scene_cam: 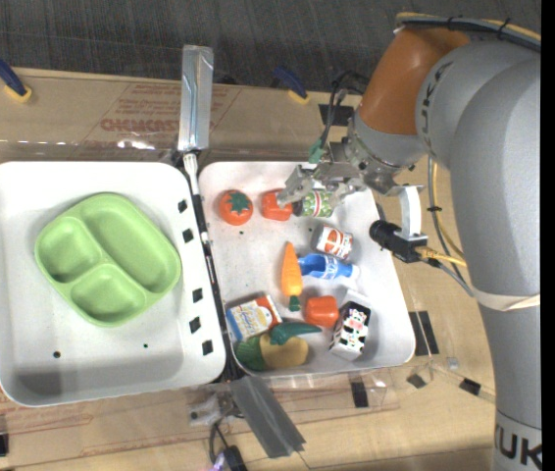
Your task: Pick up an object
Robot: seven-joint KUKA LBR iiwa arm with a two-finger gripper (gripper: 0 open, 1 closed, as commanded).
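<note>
My claw (309,192) is down in the far part of the right bin (387,263), and I cannot tell whether it is open, closed or gripping anything. Right at it lies a small green-labelled bottle (320,204), with a red-orange toy (277,205) just to its left, both close against my claw. Farther left sits a tomato (235,207). Nearer the middle of the bin lie a red-and-white can (334,241), a blue bottle (325,268) and a carrot (290,269) standing lengthwise. At the near end are a small carton (252,317), an orange cup (322,311), a cow-patterned milk carton (353,330) and a yellow and green toy (277,346). The left bin (23,351) holds a green divided plate (107,257).
</note>
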